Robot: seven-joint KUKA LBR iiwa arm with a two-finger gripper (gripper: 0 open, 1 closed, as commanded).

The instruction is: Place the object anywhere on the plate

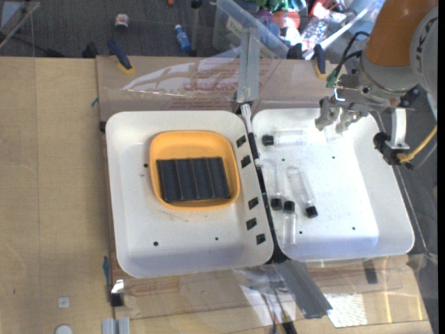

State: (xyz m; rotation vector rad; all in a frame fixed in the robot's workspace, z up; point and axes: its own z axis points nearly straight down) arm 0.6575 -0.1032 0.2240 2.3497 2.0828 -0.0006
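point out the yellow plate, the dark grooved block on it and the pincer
yellow plate (158, 147), camera view, bare upper-left rim
dark grooved block (193, 179), camera view, middle of its top face
pincer (332, 120), camera view, between its fingertips

Both bins look like smooth matt white plastic; the yellow plate glossy plastic; the vials clear.

Orange-yellow plate carrying a dark ribbed slab (near black). White bins, clear black-capped tubes, orange-banded grey arm.
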